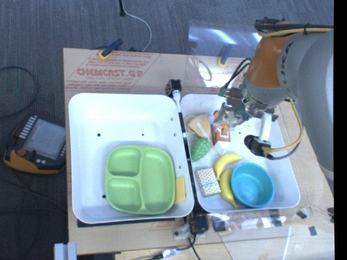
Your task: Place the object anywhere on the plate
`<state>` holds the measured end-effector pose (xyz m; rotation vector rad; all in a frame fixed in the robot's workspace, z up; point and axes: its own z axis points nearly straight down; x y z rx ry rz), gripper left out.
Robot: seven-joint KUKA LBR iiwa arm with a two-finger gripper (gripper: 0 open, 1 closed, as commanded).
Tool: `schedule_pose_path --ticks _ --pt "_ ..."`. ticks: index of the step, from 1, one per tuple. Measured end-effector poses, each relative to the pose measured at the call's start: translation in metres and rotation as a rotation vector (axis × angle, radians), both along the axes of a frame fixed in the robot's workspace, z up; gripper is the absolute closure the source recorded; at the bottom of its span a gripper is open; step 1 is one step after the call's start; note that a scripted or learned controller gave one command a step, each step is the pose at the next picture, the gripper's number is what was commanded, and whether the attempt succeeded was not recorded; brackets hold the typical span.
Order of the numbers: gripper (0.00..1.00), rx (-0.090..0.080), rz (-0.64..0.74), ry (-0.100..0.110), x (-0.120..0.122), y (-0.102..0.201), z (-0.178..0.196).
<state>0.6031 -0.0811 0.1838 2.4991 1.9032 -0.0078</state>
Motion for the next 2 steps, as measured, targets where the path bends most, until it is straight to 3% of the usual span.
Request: schedule_pose_path --ticks 1,2 --pt "0.0 0.0 0.0 0.0 0.0 0.0 0.0" --pt "0.0 0.001 -0.303 0.0 -0.058 0.013 0.028"
